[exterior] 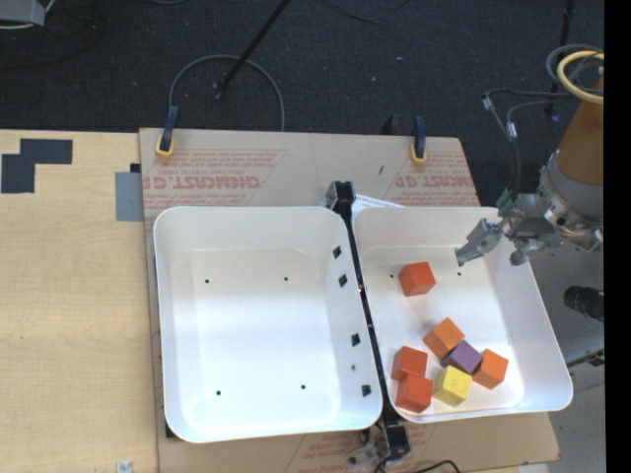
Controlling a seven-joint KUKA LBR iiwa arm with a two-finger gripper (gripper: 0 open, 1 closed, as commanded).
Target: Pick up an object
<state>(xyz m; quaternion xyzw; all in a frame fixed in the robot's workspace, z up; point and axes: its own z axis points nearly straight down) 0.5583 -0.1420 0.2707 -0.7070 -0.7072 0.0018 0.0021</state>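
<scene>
Blocks, mostly orange, sit in the right bin (532, 304): a lone orange cube (417, 279) at frame centre-right, and a cluster with a purple block (464, 357) and a yellow block (455, 385) toward the lower right. The gripper (498, 244) hovers at the bin's upper right, fingers spread and carrying nothing. No pick is made yet; choosing, descending and grasping all remain.

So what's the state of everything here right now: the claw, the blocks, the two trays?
Gripper: open, holding nothing, above the right bin's far side.
Lone orange block: lying apart, untouched.
Block cluster: bunched in the near corner; yellow block and purple block among orange ones.
Right bin: holds all blocks.
Left bin: upright.
</scene>
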